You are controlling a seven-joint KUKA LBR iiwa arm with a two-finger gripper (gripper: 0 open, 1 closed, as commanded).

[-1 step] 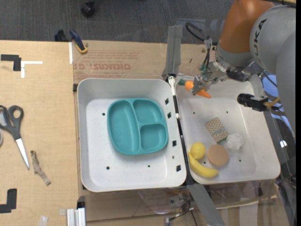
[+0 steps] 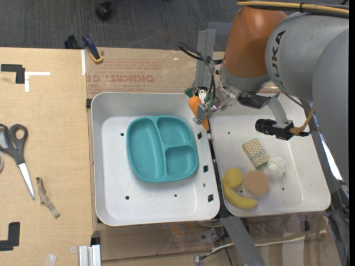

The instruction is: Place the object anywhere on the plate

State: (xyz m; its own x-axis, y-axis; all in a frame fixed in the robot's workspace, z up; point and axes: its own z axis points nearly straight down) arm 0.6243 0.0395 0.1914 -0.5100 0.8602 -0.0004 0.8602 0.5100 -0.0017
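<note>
A teal plate with three compartments lies in the left bin. My gripper hangs over the wall between the two bins, just beyond the plate's upper right corner. An orange object, long and narrow like a carrot, sits between the fingers, and its lower end pokes out below them. The gripper is shut on it. The wrist hides part of the object.
The right bin holds a banana, a yellow lemon, a tan round disc, a patterned block and a white crumpled item. Scissors lie on the cardboard at the left.
</note>
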